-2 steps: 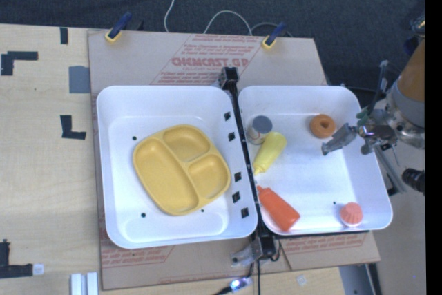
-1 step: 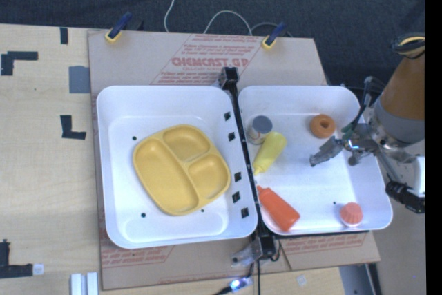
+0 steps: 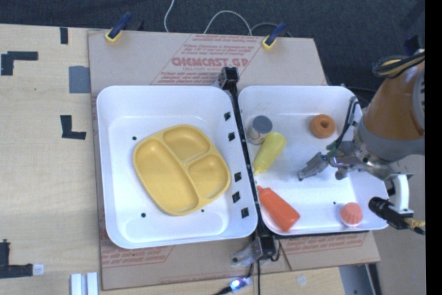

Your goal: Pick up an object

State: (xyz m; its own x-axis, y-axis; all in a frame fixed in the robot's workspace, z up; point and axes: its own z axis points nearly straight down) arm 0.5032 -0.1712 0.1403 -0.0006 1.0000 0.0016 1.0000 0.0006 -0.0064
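Observation:
The right bin (image 3: 297, 97) holds several small things. A grey can (image 3: 260, 127) stands near the divider, with a yellow oblong piece (image 3: 268, 151) just below it. An orange ring (image 3: 322, 126) lies toward the back. Along the front wall lie an orange-red carrot-like piece (image 3: 278, 208) and a pink rounded piece (image 3: 351, 214). My gripper (image 3: 324, 170) hangs over the bare middle of the right bin, right of the yellow piece and below the ring. It is open, with nothing between its fingers.
The left bin (image 3: 110, 148) holds a yellow divided plate (image 3: 181, 167). A black divider (image 3: 238, 148) runs between the bins. The arm's orange band (image 3: 394, 107) sits over the right bin's right wall. Cardboard lies under both bins.

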